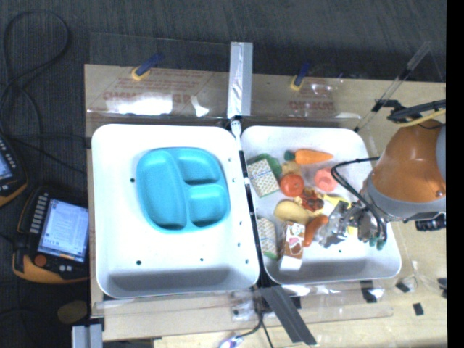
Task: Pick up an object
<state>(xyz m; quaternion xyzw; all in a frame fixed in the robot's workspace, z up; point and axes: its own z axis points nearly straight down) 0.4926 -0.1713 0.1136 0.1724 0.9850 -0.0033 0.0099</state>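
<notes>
overhead camera, slanted down — both bins (174, 267)

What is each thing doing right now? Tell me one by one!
Blue tray: lying flat in the left bin, nothing on it.
Carrot: lying on its side at the right bin's far end.
Red tomato: sitting among the toy food.
Gripper: low in the right bin.

Glossy white plastic bins (109, 194); smooth blue plastic tray (181, 187); glossy plastic toy carrot (313, 156).
</notes>
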